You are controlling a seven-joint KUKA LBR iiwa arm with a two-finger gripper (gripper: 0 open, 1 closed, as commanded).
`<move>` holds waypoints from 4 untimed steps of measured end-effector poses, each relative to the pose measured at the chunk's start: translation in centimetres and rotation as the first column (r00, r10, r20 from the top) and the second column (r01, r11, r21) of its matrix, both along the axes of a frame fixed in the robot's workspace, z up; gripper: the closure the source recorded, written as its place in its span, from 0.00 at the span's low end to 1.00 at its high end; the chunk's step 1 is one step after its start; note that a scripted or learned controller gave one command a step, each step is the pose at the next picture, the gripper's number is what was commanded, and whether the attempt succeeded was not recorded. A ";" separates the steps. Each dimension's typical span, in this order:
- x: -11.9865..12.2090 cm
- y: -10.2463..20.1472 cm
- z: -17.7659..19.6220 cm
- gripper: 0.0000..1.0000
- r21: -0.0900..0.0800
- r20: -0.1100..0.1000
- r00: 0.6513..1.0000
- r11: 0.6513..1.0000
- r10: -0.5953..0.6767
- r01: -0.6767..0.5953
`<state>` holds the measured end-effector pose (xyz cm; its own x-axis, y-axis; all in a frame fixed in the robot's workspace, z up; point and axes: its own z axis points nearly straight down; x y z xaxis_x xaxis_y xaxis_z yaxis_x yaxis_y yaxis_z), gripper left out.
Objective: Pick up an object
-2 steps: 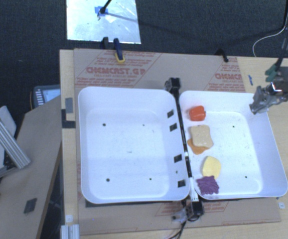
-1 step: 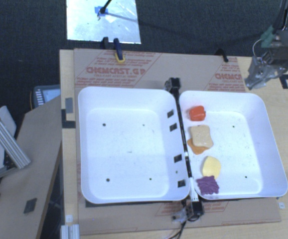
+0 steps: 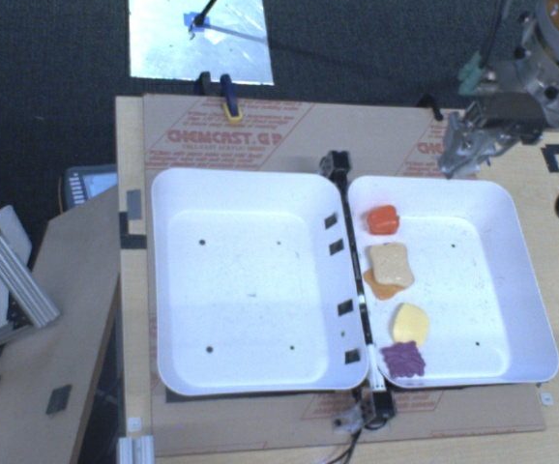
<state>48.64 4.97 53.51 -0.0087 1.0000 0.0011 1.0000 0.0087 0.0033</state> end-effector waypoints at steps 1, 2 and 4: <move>0.0 6.0 -9.5 1.00 -0.001 -0.010 1.000 1.000 0.001 -0.001; 0.0 6.9 0.6 1.00 0.003 0.009 1.000 1.000 -0.003 0.003; 8.2 18.7 -0.1 1.00 0.000 0.001 1.000 1.000 -0.002 0.002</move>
